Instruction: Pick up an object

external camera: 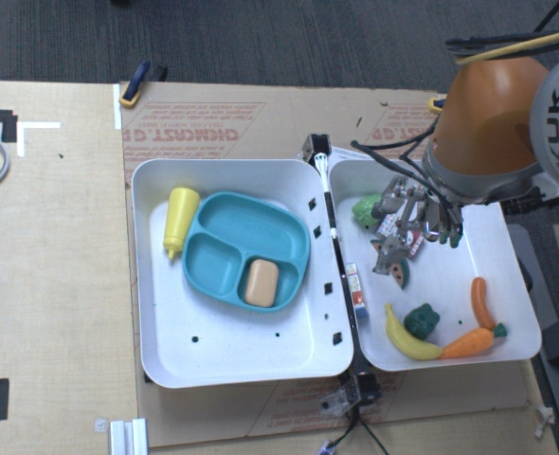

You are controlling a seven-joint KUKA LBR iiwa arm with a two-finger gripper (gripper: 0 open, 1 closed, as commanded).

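My gripper (393, 250) hangs low over the left half of the right bin (516, 254), below the orange band of the arm. A small dark piece with a red edge (399, 274) lies right at its tip; whether it is touched I cannot tell. A light green lumpy toy (364, 209) sits just up-left of the gripper. Along the bin's front lie a yellow banana (407, 337), a dark green broccoli piece (422, 320), an orange carrot (469, 342) and an orange sausage (479, 300).
The left bin (166, 349) holds a blue divided plate (213, 263) with a tan bread piece (261, 282) in it, and a yellow squeeze bottle (178, 220) beside the plate. A small red and white item (355, 292) lies by the wall between the bins.
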